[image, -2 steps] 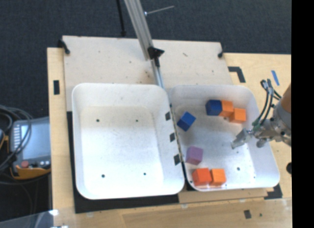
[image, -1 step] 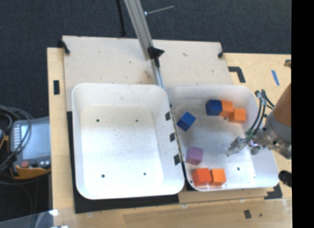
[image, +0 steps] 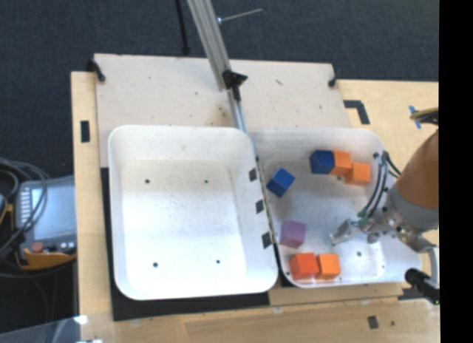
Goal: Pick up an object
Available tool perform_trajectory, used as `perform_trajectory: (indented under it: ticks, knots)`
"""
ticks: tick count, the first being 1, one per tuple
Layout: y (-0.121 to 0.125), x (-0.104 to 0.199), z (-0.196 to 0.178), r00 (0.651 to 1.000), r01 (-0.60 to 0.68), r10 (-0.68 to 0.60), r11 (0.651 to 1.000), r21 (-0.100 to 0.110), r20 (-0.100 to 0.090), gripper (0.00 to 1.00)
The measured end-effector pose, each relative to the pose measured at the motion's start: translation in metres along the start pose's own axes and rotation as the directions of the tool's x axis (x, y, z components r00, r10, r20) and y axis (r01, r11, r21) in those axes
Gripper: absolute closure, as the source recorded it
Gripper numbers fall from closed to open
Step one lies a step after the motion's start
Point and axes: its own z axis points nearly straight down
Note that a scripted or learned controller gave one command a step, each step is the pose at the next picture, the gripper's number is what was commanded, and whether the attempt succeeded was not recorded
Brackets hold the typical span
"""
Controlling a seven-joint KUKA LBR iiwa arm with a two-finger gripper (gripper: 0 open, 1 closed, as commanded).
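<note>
Seven small blocks sit in your right bin (image: 369, 142), all matte with hard square edges: two blue (image: 322, 161) (image: 281, 182), one purple (image: 293, 233), four orange (image: 342, 162) (image: 360, 173) (image: 304, 265) (image: 329, 265). Your gripper (image: 353, 232) hangs low over that bin's right side, nothing visibly between its parts; how wide it stands you cannot tell. Nearest it are the purple block and the orange pair by the near wall. Left bin (image: 118, 186) is smooth, speckled white plastic on the pale bench (image: 85, 208).

The wooden bench (image: 85, 208) bears 2 white bins (image: 126, 186) side by side.
</note>
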Motion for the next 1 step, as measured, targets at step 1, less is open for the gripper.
perform_trajectory:
  ticks: [1]
  knots:
    - [0.0026,0.0003,-0.0117,1.0,-0.006,0.006,1.0,-0.008,0.0,1.0]
